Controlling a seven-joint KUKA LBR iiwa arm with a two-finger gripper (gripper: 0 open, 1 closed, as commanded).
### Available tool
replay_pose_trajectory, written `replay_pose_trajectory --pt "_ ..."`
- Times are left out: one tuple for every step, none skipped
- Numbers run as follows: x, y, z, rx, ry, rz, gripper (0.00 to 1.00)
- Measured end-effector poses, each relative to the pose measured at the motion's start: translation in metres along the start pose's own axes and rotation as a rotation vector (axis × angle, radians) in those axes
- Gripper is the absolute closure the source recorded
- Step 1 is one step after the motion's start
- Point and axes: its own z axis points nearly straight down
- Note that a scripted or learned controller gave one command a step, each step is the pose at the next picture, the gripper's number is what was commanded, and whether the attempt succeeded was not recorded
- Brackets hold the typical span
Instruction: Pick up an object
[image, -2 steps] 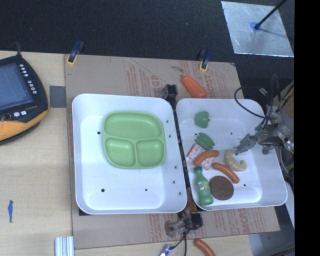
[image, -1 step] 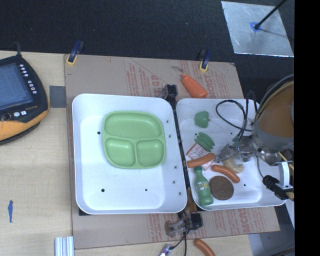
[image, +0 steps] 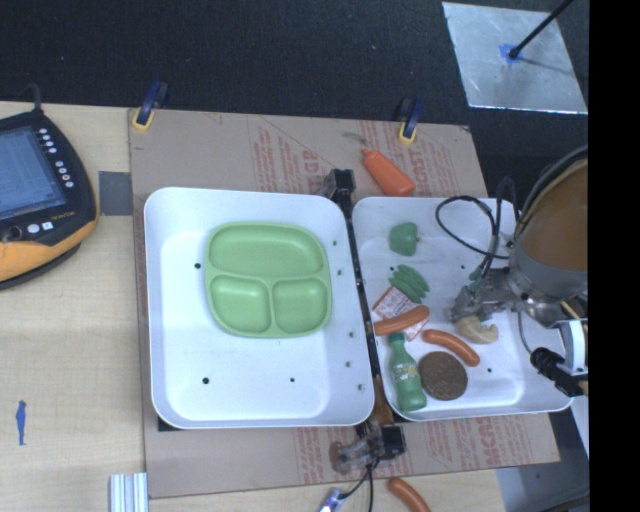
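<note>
Although the gripper (image: 478, 305) sits low in the right bin (image: 500, 395), just above a pale bread-like piece (image: 478, 330) beside the sausage (image: 450, 346), you cannot yet count anything lifted; its finger state is unreadable.

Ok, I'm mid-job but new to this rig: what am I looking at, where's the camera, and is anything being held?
One camera looks down at a slant on a bench with two white bins. The left bin holds a green divided plate. The right bin holds toy food: a green bottle, two sausages, a brown patty, green vegetables. An orange carrot lies outside, behind the bins. The grey arm reaches in from the right; its gripper hangs low over the right bin. I can't tell whether it holds anything.
</note>
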Motion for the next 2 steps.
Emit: replay_pose_trajectory --pt "0.052 0.019 -0.045 -0.003 0.001 0.002 1.0" --pt "0.109 0.096 -0.092 -0.005 0.003 0.005 1.0"
